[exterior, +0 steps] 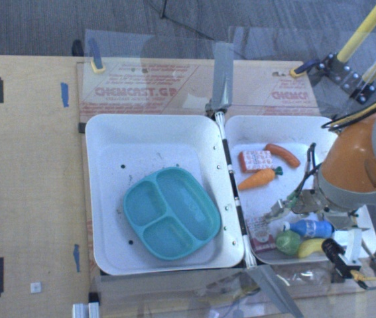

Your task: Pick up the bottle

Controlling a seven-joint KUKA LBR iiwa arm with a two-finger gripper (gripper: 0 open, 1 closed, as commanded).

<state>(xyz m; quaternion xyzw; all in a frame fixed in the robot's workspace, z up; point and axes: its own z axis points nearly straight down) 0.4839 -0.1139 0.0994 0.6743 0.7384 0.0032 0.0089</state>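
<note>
The blue bottle (312,228) lies on its side near the front of the right bin (235,130), its white cap pointing left. My gripper (287,208) hangs just above and slightly left of the bottle, under the orange wrist band (350,164). Nothing is visibly held in it. The arm covers the right part of that bin.
A green fruit (288,242) and a yellow banana (312,246) lie against the bottle's front side. A carrot (256,179), a red box (255,159) and a sausage (283,154) sit further back. A teal divided plate (171,212) rests in the left bin (101,177).
</note>
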